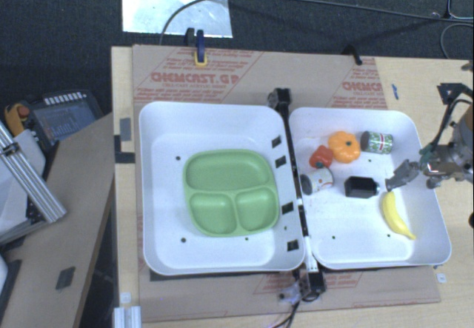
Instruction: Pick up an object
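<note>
The right bin (pixel 426 245) holds several small objects. A yellow banana (pixel 396 216) lies near its right wall, and a black block (pixel 361 186) sits just left of the banana's top. An orange round fruit (pixel 344 146) is at the back, with a red piece (pixel 321 156) beside it, a small green-labelled can (pixel 377 142) to its right and a white-grey object (pixel 318 182) near the divider. My gripper (pixel 412 174) hangs over the bin's right side, just above the banana and right of the black block. Nothing is visibly in it.
The left bin (pixel 159 245) carries a green divided plate (pixel 228 192). A black hinge strip (pixel 290 186) runs between the bins. Cardboard lies under both bins, and cables trail across the dark floor behind. A control pendant (pixel 63 118) sits at the left.
</note>
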You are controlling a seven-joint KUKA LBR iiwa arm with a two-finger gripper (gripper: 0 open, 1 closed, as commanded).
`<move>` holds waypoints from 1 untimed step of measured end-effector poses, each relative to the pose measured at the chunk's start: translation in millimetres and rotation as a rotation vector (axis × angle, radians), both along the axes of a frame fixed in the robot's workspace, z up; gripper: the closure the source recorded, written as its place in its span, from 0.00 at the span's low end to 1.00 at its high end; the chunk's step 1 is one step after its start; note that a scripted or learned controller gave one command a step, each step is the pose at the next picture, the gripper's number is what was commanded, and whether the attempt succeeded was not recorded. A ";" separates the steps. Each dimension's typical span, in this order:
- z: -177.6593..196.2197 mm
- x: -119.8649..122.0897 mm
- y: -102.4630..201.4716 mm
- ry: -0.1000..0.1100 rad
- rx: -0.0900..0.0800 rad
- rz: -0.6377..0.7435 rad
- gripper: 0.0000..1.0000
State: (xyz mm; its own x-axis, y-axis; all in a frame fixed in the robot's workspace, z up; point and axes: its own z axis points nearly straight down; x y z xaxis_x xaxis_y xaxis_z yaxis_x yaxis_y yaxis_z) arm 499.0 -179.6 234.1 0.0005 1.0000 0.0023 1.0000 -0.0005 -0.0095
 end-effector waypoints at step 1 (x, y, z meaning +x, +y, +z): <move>5.5 2.6 0.4 -0.011 -0.003 0.004 0.00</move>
